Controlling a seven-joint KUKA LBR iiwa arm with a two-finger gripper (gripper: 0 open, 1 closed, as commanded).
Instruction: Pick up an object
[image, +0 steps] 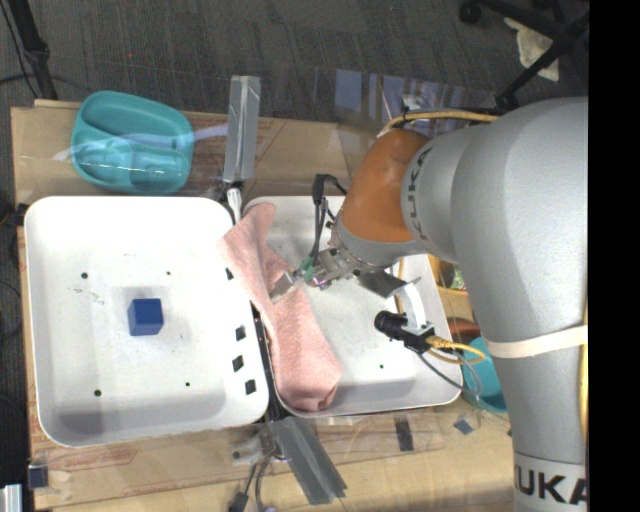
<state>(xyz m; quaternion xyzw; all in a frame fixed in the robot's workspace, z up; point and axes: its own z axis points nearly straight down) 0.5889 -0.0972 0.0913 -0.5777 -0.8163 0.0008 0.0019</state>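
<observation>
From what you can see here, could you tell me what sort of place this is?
Probably a robotics lab: a KUKA arm reaches over two white bins on a bench, with test items, a pink cloth and blue cube.

wooden bench (300, 140), two white bins (60, 230), teal container (130, 140)

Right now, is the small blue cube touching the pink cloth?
Apart. The camera view shows the blue cube in the left bin, bare white floor between it and the pink cloth.

One fixed camera, high above the bench, looking down at a slant.
It takes in both bins: the left bin (60, 300) whole, the right bin (400, 385) partly covered by the arm (520, 230) reaching in from the right, near the lens.
</observation>
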